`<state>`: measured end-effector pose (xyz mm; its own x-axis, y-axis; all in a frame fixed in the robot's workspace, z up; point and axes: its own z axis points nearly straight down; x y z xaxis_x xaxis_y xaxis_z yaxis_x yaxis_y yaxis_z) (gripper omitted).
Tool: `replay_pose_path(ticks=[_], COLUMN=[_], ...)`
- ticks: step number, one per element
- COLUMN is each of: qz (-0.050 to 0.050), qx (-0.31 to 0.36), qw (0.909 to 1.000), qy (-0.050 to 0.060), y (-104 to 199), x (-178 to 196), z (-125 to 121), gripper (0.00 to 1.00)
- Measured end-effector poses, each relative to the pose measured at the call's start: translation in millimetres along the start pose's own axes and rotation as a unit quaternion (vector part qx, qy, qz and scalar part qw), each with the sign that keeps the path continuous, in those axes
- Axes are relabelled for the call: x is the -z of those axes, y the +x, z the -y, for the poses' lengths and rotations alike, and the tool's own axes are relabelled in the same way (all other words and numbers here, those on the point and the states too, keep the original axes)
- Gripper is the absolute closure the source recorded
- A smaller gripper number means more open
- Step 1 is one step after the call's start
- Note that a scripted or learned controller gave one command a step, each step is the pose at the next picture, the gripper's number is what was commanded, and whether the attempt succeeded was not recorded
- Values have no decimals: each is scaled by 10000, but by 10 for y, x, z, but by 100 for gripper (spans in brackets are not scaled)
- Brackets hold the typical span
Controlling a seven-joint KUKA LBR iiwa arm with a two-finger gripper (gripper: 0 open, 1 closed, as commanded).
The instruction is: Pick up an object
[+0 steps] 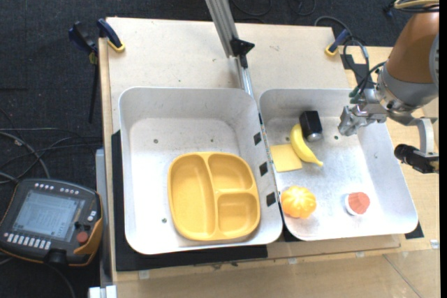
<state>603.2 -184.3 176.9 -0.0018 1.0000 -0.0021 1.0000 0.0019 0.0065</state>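
The right bin [391,171] holds a yellow banana [304,146], a small black block [311,125] just behind it, a pale yellow flat square [286,158], an orange [298,202] near the front left corner and a small red-topped round piece [357,203] at the front. My gripper [349,123] hangs over the back right part of this bin, to the right of the black block and apart from it. Nothing shows between its tips.
The left bin [140,122] carries a yellow divided plate [213,195]. A metal pole [218,3] slants down to the wall between the bins. A teach pendant [45,220] lies on the floor at left. Clamps sit at the bench's back corners.
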Motion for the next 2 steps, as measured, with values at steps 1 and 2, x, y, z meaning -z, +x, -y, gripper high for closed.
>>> replay_pose_path(ticks=[1, 2], qz=[2, -5], qx=[5, 3], qw=[10000, 10000], qy=[-6, 14], y=[-3, -1], x=[538, 709], z=[-21, -32], gripper=[100, 100])
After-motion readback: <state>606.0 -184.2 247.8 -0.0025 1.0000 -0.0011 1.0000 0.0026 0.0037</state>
